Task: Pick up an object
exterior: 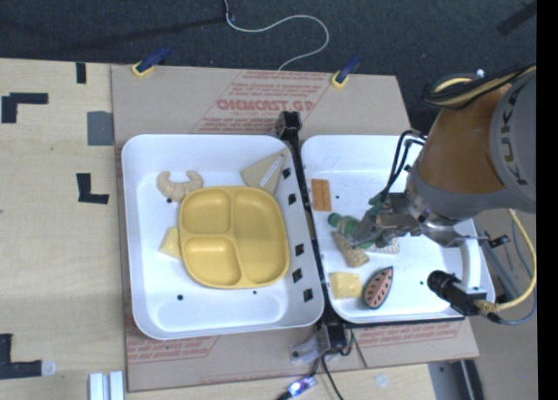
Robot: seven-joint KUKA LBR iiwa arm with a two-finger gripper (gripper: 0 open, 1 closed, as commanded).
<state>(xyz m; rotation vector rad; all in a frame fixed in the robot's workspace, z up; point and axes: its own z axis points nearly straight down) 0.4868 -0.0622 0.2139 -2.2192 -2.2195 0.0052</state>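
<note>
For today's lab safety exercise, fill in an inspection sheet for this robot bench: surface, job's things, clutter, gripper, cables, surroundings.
Surface: two white bins, left bin and right bin, on a cardboard sheet.
Job's things: right bin holds an orange block, a green item, a yellow piece and a dark oval object.
Clutter: left bin holds a yellow divided plate and a tan curved piece.
Gripper: gripper low over the right bin, beside the green item; grasp unclear.
Cables: white cable on the floor.
Surroundings: dark carpet.
</note>
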